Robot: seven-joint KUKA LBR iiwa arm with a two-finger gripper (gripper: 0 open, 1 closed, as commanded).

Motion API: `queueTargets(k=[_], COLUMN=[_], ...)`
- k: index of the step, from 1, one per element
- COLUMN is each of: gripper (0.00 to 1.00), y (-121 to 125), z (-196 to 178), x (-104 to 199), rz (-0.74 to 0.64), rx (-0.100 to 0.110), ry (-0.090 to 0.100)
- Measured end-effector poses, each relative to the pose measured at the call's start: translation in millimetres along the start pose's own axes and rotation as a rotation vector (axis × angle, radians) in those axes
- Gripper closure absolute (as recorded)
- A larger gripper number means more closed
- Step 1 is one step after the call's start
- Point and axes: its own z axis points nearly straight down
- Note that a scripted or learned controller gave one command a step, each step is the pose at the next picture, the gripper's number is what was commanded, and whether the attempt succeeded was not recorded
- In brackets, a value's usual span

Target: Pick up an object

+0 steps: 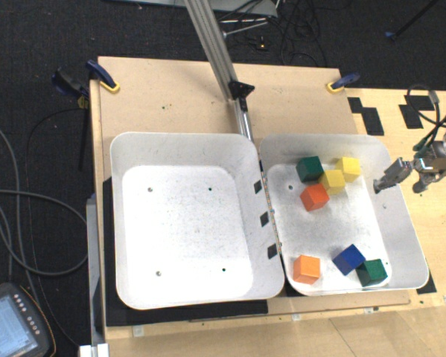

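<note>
The pincer point(403, 178) hung at the right bin's point(401, 233) right rim (frame right), fingers apart, gripping nothing; seven cubes lay inside the bin.

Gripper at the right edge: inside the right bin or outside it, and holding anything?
Outside. The gripper sits at the right bin's right rim with nothing between its open fingers; all seven blocks lie on the bin floor.

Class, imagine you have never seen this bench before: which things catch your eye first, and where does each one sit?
The bright blocks in the right bin stand out first: a green block, two yellow ones and a red block clustered near its far end, and an orange block, a blue block and another green one along its near edge. The gripper sits at that bin's right rim, holding nothing.
</note>
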Motion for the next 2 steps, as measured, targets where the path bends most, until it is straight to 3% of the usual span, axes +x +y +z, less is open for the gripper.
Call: queueTargets(k=[1, 2], gripper=[0.0, 0.0], y=[1, -3], z=[-2, 41], x=[0, 3], rz=[-0.001, 0.001], rx=[-0.004, -0.001], ry=[-0.001, 0.0])
